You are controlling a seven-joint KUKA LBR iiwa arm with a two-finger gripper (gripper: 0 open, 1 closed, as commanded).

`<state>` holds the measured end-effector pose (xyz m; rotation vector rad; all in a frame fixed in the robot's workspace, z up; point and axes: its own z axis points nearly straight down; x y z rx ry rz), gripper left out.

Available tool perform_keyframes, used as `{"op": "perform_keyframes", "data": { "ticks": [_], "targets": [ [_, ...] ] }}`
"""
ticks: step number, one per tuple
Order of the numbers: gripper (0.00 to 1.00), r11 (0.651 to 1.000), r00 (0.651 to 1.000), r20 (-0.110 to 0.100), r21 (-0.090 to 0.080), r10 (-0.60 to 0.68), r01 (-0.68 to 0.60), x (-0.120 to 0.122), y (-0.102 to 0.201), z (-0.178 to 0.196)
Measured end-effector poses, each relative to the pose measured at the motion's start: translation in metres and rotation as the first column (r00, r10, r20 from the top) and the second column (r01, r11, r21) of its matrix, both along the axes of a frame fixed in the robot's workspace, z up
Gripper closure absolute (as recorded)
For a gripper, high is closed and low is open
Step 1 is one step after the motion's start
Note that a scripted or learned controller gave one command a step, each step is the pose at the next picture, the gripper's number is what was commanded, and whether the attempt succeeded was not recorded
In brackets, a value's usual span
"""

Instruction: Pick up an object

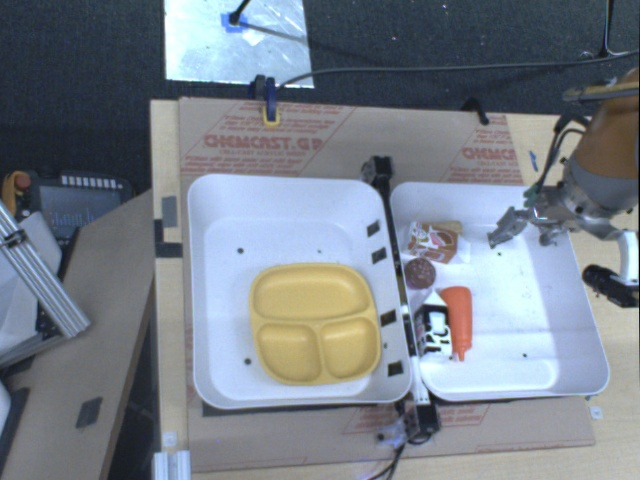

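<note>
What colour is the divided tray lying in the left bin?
Yellow. The divided tray shows plainly in the camera view, lying in the left bin.

Two white bins: left bin (pixel 215 218), right bin (pixel 560 358). One yellow divided tray (pixel 312 320) in the left. Four items in the right: one carrot (pixel 458 316), one brown-and-white packet (pixel 433 239), one dark round piece (pixel 420 273), one black-and-white item (pixel 433 330).

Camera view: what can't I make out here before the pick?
- Gripper: small and blurred; finger state unreadable.
- Arm: cut off by the right edge.
- Brown-and-white packet: print too small to read.
- Black-and-white item: partly against the divider, identity unclear.
- Orange carrot-like piece: its lower tip is too small to identify.
</note>
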<state>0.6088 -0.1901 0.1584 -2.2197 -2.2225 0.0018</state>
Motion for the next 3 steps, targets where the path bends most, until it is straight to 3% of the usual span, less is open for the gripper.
{"op": "perform_keyframes", "data": {
  "ticks": [1,2,3],
  "targets": [
    [0.00,1.000,1.000,0.001,0.000,0.000,0.000,-0.001,0.005,-0.042],
    [1.00,1.000,1.000,0.006,-0.002,0.001,-0.001,0.000,0.004,-0.029],
    [1.00,1.000,1.000,0.009,-0.002,0.001,-0.001,-0.002,0.001,0.035]
  ]
}}
